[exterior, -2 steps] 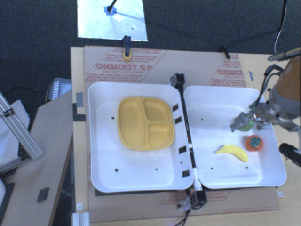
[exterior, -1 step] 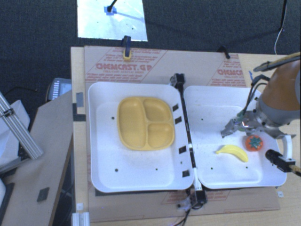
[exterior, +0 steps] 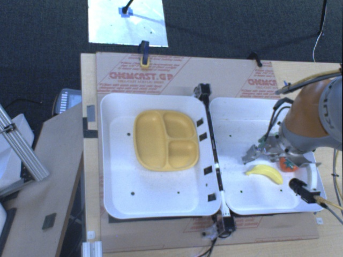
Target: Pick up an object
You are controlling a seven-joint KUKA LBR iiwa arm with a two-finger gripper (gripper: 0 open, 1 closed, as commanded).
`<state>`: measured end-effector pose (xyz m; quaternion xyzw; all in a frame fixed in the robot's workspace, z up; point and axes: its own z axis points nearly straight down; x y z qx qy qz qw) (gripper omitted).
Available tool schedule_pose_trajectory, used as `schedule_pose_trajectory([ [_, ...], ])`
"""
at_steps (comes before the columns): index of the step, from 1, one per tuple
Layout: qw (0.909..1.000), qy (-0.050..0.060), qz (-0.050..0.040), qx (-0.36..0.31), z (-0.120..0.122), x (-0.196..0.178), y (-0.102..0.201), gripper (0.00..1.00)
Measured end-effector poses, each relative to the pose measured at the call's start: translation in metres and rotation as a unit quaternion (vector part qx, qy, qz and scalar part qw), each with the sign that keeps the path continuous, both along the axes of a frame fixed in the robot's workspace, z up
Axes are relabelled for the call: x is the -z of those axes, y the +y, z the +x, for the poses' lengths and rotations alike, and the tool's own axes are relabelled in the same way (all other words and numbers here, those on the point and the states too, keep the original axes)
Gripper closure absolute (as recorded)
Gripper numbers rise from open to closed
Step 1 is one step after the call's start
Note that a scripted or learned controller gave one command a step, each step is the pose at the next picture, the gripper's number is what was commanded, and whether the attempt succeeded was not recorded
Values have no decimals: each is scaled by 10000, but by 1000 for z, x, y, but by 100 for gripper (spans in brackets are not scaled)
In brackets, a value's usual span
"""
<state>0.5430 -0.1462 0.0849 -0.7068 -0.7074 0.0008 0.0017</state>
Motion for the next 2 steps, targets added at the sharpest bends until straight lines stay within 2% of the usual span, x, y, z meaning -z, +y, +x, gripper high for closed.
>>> schedule_pose_trajectory([
  [1, 10000, -20, -4, 6, 1, 0, 0, 0],
  [2, 10000, -34, -8, 7, 2, -11, 0, 100],
])
